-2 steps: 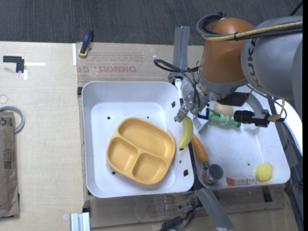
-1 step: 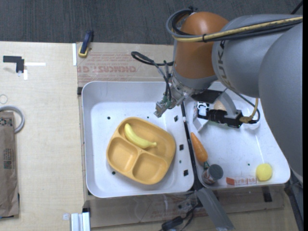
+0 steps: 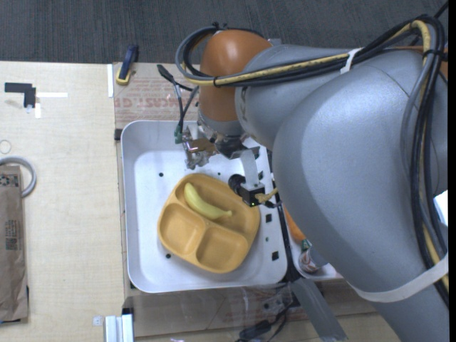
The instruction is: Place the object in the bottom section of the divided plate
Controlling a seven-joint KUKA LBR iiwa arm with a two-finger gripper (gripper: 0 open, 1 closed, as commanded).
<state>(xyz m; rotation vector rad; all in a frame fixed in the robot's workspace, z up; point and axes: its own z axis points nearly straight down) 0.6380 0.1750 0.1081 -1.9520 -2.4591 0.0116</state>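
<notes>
I see the grey arm (image 3: 356, 155) sweeping in from the right, its orange band (image 3: 228, 66) above the white bin (image 3: 142, 212). The end effector (image 3: 196, 152) sits low over the bin's upper part, just above the yellow divided plate (image 3: 206, 223). A banana (image 3: 205, 201) lies in the plate's large upper section; I see bare plate in the two smaller lower sections. At left, the pale bench (image 3: 64, 155) carries a brown paper bag (image 3: 13, 241) at the edge.
</notes>
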